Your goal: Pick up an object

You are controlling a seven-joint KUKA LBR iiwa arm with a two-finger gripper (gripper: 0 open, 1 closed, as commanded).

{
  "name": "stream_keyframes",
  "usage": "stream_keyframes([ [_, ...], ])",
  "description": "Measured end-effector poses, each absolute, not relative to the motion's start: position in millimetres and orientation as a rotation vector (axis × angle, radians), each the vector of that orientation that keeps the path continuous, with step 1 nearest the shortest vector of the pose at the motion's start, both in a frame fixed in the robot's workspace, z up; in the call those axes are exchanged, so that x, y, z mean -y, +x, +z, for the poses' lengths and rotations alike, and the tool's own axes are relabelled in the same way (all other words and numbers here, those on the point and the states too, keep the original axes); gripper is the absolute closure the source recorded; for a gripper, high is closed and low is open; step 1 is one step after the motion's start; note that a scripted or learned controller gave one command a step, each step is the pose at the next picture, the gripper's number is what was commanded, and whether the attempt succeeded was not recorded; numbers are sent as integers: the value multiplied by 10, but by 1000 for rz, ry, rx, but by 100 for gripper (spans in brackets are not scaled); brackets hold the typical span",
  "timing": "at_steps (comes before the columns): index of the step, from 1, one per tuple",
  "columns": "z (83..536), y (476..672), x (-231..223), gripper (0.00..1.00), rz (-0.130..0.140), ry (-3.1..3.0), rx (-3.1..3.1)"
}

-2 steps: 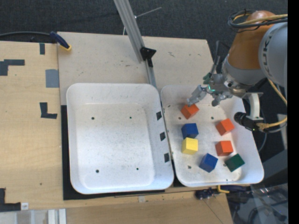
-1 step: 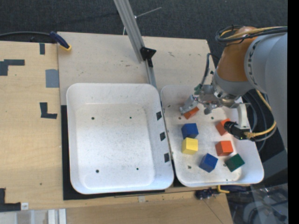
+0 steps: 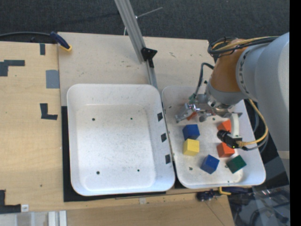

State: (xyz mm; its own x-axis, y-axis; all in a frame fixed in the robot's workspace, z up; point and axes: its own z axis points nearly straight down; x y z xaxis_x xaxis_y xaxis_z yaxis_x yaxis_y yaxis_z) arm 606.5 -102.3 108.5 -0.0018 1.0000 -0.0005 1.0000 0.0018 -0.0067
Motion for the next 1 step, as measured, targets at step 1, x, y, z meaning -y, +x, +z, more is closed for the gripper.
stream_keyframes([
  [1, 903, 6056, 1017, 0, 6, -2218, 2222],
])
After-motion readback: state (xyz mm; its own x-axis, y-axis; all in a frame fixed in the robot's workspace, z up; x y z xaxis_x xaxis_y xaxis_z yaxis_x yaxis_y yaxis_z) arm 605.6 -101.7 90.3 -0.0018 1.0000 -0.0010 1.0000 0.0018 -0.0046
